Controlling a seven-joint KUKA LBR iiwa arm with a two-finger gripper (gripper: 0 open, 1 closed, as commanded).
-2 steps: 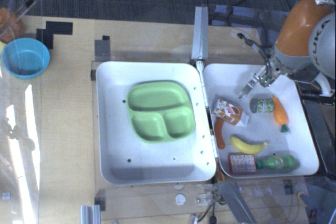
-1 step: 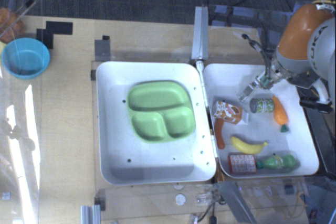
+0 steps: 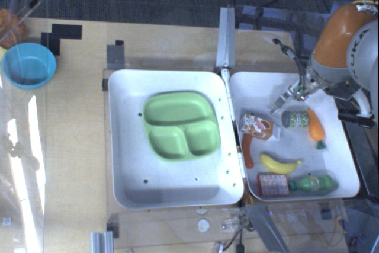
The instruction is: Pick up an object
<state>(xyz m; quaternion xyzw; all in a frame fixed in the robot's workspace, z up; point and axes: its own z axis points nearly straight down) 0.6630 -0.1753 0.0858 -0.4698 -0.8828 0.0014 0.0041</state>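
The right bin [image 3: 343, 186] holds several items. A small can with a green label [image 3: 295, 119] lies on its side beside an orange carrot [image 3: 317, 129]. Left of them is a white and orange snack packet [image 3: 256, 125] over a thin red-orange pepper [image 3: 247, 152]. Nearer the front are a yellow banana [image 3: 279, 164], a green bottle [image 3: 311, 183] and a red-labelled pack [image 3: 273, 185]. My gripper [image 3: 288, 102] hangs over the bin's back half, just above and left of the can. It is open, with only white bin floor between the fingers.
The left bin [image 3: 127, 186] holds a green divided plate [image 3: 180, 125]. A metal rail [image 3: 225, 38] runs back from the divider between the bins. A blue bowl [image 3: 28, 64] sits on the bench at far left. The arm's orange band [image 3: 340, 35] is above the right bin's back corner.
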